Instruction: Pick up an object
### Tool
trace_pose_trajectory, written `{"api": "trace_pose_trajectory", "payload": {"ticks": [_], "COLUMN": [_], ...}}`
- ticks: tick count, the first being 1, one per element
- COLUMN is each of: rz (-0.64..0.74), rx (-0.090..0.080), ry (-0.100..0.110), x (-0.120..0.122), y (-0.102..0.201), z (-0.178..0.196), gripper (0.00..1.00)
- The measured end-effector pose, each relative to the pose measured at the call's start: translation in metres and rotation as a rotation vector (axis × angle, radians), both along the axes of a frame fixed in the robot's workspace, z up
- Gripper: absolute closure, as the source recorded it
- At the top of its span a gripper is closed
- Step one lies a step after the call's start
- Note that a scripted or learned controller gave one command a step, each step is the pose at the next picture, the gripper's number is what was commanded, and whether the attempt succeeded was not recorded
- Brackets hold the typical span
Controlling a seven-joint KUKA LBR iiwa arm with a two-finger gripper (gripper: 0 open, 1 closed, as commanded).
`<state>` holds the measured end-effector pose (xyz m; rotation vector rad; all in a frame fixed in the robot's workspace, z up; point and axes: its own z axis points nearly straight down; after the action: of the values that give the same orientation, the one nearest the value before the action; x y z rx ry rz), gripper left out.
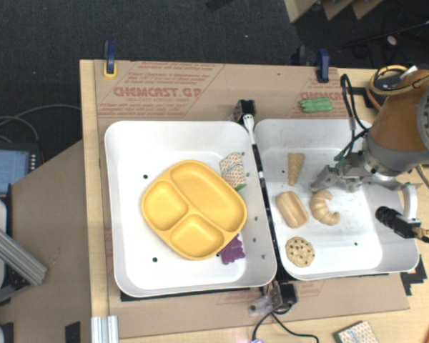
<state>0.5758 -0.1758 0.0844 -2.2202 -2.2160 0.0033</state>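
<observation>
Wooden bench (164, 91) with two white bins. End effector (327, 181) hovers just above a croissant (324, 209) in the right bin (357, 259); its opening is unclear. It may nudge the croissant aside.

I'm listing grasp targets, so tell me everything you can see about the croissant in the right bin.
The croissant is a small, curved, golden-tan piece with ridged segments and tapered ends, glossy like plastic toy food. It lies flat on the floor of the right bin, near the middle, its curve opening toward the left. A bread roll lies just to its left, apart from it, and a cookie sits below. The gripper hangs just above its upper end; whether they touch cannot be told.
</observation>
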Motion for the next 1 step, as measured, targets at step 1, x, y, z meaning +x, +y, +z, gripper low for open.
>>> {"api": "trace_pose_trajectory", "payload": {"ticks": [1], "rz": [0.002], "rx": [0.002], "ry": [0.0], "x": [-0.0309], "y": [0.0328], "z": [-0.0002], "gripper": [0.0]}}
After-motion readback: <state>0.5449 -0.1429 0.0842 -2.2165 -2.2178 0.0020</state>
